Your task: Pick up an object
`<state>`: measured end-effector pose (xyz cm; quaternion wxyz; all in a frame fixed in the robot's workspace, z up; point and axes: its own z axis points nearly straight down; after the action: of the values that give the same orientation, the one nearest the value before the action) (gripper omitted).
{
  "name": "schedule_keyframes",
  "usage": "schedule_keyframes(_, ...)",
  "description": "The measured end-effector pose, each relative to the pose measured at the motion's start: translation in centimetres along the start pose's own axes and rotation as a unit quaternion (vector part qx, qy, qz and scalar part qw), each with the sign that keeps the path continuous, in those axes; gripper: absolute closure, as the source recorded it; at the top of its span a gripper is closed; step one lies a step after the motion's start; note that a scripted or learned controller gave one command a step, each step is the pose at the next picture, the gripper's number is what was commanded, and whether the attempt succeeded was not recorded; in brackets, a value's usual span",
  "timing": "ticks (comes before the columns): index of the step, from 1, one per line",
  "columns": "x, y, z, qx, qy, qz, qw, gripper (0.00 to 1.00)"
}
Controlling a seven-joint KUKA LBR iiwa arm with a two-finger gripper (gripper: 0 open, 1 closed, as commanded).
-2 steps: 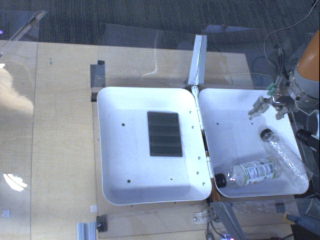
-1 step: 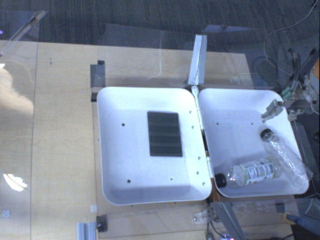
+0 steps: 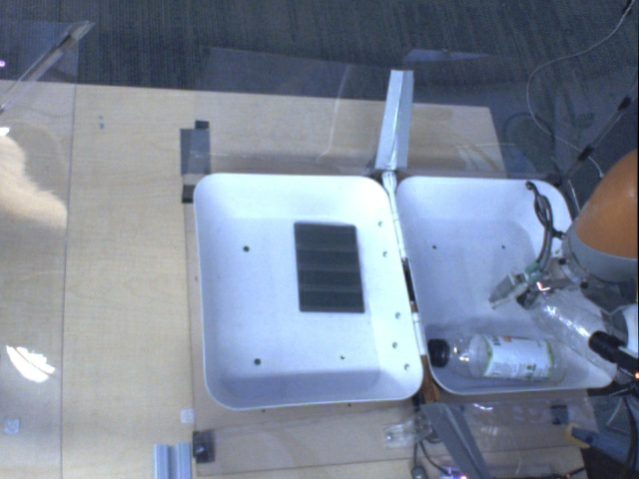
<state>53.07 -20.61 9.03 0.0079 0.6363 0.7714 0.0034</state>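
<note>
A clear plastic bottle with a black cap and a green-and-white label lies on its side along the near wall of the right bin. A flat black ribbed pad rests in the middle of the left bin. My gripper hangs low over the right part of the right bin, just above and slightly behind the bottle. Glare and clear plastic around its tip blur it. Nothing can be made out in its grasp.
The arm's orange band and grey wrist cover the right bin's far right side. A metal divider post stands behind the seam between the bins. Cables run along the right bin's back corner.
</note>
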Motion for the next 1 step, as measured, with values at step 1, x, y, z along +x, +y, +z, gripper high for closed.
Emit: schedule_keyframes(1,0.03,0.29,-1.18,-0.003,-0.001,0.0,1.0,1.0)
